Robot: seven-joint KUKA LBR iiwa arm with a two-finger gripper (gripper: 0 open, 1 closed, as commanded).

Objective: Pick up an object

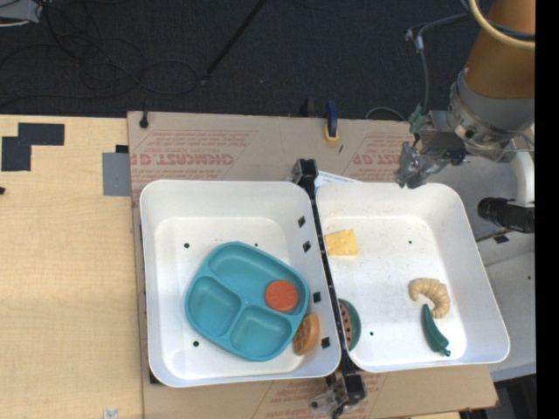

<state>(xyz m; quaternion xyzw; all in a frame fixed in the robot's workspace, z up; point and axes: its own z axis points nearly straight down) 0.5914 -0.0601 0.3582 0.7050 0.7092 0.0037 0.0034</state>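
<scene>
My gripper (410,173) hangs over the far rim of the right bin (472,234), near its back right corner, and touches none of the objects. A yellow block (341,243) lies in that bin close to the divider. Toward the front right rest a tan curled pastry (431,293) and a slim green pepper (434,332). A round dark green and red piece (348,323) leans against the bin's left wall. The left bin (166,234) holds a teal compartment plate (240,304) with an orange disc (281,296) on it and a brown bun (306,333) at its edge.
The grey arm with its orange band (502,24) comes in from the upper right. A black clamp (305,171) sits where the two bins meet at the back. Cardboard (218,147) lies under the bins, and a wooden bench (61,278) extends to the left.
</scene>
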